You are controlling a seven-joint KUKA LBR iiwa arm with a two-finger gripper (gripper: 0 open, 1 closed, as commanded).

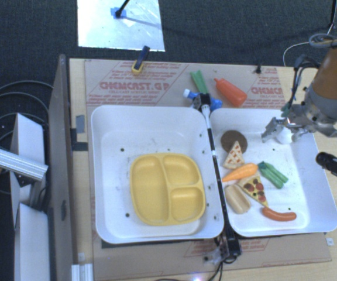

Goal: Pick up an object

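Several plastic toy foods lie in the right white bin (326,209): a brown round cookie (234,139), an orange carrot (240,171) and a green ridged piece (272,174). You see the gripper (282,132) hanging over the bin's upper part, its fingers slightly apart, holding nothing. The cookie lies nearest, toward the divider; you must bring the gripper leftward and down.

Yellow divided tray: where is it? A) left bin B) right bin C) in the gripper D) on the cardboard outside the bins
A. The yellow tray lies flat in the left bin, while the toy food sits in the right bin.
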